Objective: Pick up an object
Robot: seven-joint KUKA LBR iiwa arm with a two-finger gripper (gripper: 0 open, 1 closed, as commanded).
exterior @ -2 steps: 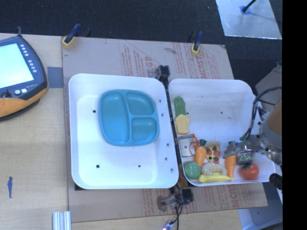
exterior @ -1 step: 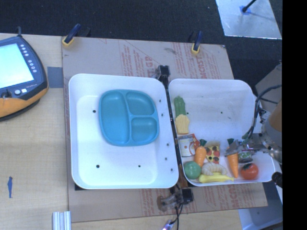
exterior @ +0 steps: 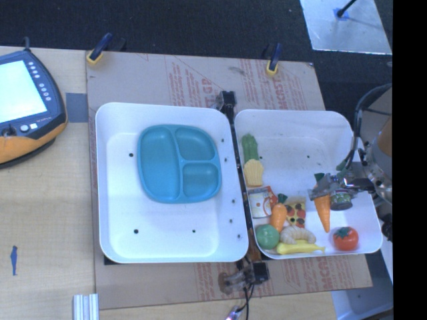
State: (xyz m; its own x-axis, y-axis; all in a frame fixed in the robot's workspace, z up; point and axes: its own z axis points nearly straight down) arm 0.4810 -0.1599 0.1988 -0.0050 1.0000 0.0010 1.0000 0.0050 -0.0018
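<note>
My gripper point(exterior: 328, 192) reaches in from the right over the right bin point(exterior: 300, 122). An orange toy carrot point(exterior: 323, 215) has its broad top between the dark fingers point(exterior: 320, 179), with its tip pointing toward the bin's front edge. The gripper is shut on that top. Several other toy foods lie in the same bin: a red tomato point(exterior: 345, 239), a yellow banana point(exterior: 300, 248), a green ball point(exterior: 267, 236), a smaller carrot point(exterior: 278, 215), a yellow piece point(exterior: 253, 173) and a green cucumber point(exterior: 249, 146).
The left bin point(exterior: 113, 179) holds a blue divided plate point(exterior: 179, 163). A tablet in an orange case point(exterior: 27, 105) lies at the far left of the bench. Yellow-and-blue clamps point(exterior: 99, 49) point(exterior: 272, 59) grip the board's back edge.
</note>
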